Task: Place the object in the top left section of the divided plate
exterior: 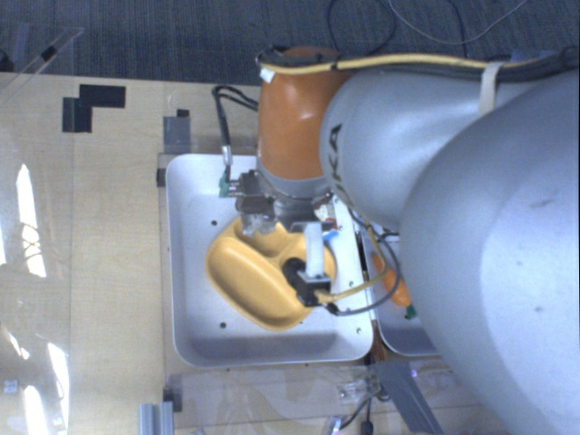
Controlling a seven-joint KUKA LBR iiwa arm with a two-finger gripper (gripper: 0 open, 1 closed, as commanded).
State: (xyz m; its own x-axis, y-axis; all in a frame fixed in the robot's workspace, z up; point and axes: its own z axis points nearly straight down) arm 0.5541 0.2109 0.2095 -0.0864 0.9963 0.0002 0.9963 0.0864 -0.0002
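The arm's grey bulk and orange band (pixel 294 116) hang over the left white bin (pixel 190 333), and the tool (pixel 281 234) sits low above the yellow divided plate (pixel 249 284) that lies in that bin, hiding the plate's section from twelve to three o'clock. Whether the tool is wide, narrow or carrying anything cannot be told. A small orange object (pixel 397 290) peeks from behind the arm at about three o'clock of the plate, in the right bin (pixel 408 341); it may be the thing to place, though too little shows to give its long axis or heading. The plate's own long axis runs from eleven to five o'clock. Judging by this, placement is not confirmed; the visible part of the plate holds nothing.
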